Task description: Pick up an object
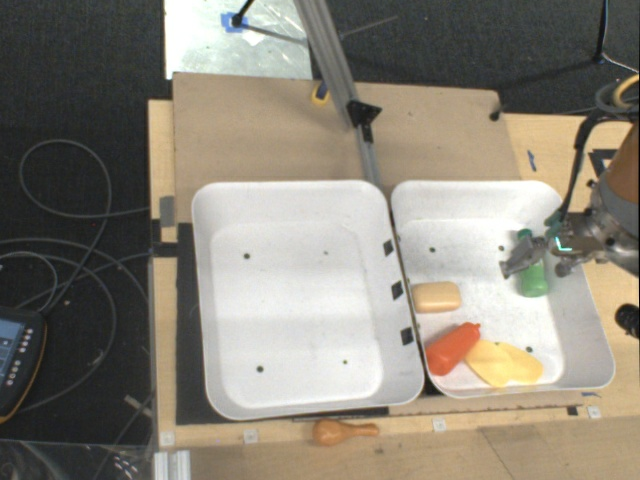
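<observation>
Two white bins sat side by side: left bin [290, 298], right bin [470, 218]. The arm [620, 198] reached over the right bin. A yellow object [505, 364] lay near that bin's front edge, touching a red object [452, 348]; a beige block [437, 297] sat just behind. The gripper [528, 253] was over a green object [534, 280] at the right side; grip state unclear. An orange object [345, 431] lay on the bench in front.

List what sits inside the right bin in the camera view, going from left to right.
Beige block → red object → yellow object, whose left end touches the red one → green object, with the hand at its upper left.
</observation>
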